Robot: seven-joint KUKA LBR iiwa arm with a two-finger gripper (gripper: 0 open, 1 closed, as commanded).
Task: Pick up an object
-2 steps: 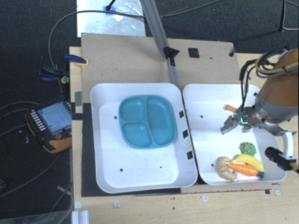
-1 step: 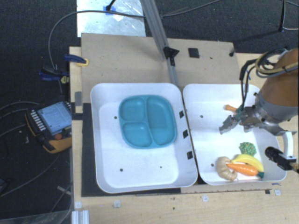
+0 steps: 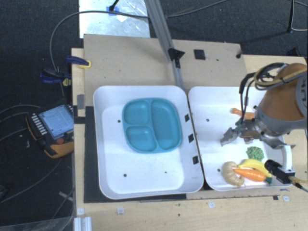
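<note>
White plastic forms the two shallow bins at the middle of the frame. The left bin (image 3: 110, 177) carries a blue divided plate (image 3: 152, 124); the right bin (image 3: 211, 105) holds the pickable items, crowded into its lower right corner. The arm (image 3: 284, 102), grey with an orange band, enters from the right edge, and its gripper (image 3: 236, 133) is seen low over the right bin, up and left of the cluster. Whether anything is clasped, or how the gripper is set, cannot be told from this view.

Within the cluster, a tan bread-like piece (image 3: 232, 173) is curled at the left, a yellow banana (image 3: 254, 165) and an orange carrot (image 3: 251, 174) are laid touching one another, and a green broccoli-like piece (image 3: 255, 153) sits just above them. A small orange item (image 3: 236, 111) lies apart, higher up, partly hidden by the arm.

The carrot's long axis runs nearly left to right, dipping slightly toward the right.

A miss is judged likely: items are packed together against the bin wall, so a neighbour could be nudged or two things pinched at once.
</note>
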